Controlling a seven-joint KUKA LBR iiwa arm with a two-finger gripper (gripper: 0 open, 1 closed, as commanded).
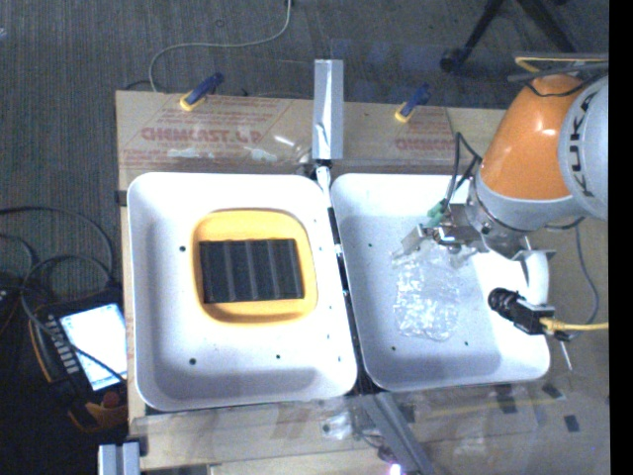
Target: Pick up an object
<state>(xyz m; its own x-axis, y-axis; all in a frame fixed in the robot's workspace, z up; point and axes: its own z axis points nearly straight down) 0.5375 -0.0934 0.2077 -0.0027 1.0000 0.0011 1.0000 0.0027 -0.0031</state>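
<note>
The arm's jaws [450,231] hover at center right over a clear plastic bag [427,290] in the right bin [371,354]; I cannot tell their state.

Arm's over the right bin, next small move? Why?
Probably a short drop straight down onto the clear plastic bag. The hand sits at the bag's upper edge in the right bin, and nothing shows between its fingers yet. The bag is the nearest thing to it; the yellow and black tray lies in the left bin, well away from it.
</note>
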